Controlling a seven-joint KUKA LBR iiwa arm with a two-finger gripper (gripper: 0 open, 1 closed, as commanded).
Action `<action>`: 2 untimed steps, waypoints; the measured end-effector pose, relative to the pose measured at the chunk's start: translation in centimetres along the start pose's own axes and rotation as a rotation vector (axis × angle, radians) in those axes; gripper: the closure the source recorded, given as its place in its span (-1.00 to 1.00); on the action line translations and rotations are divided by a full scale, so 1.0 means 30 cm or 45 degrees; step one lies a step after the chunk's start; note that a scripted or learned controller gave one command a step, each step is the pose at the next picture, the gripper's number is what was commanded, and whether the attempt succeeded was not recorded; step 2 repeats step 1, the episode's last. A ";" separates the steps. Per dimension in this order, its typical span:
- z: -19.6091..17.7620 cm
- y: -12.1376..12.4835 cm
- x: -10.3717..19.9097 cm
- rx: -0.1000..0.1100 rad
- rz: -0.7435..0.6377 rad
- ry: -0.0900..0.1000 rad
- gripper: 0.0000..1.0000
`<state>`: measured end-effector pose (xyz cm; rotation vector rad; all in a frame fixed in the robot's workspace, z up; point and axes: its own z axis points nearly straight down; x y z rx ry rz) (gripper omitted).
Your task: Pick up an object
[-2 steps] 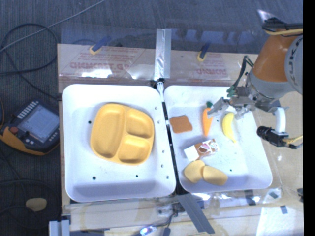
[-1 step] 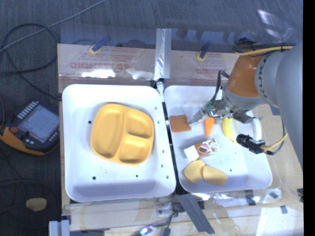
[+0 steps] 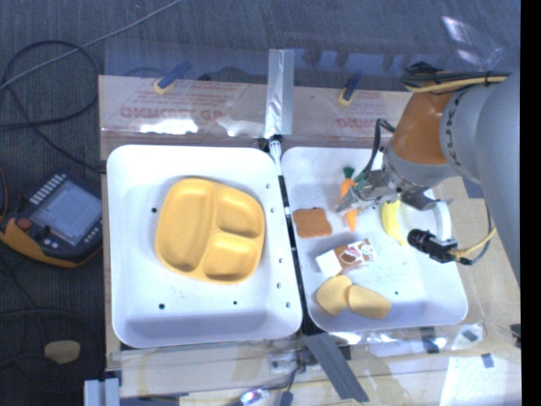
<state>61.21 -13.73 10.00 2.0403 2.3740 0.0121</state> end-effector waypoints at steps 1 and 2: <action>-0.384 0.124 0.211 0.016 -0.201 0.006 1.00; -0.384 0.124 0.211 0.016 -0.201 0.006 1.00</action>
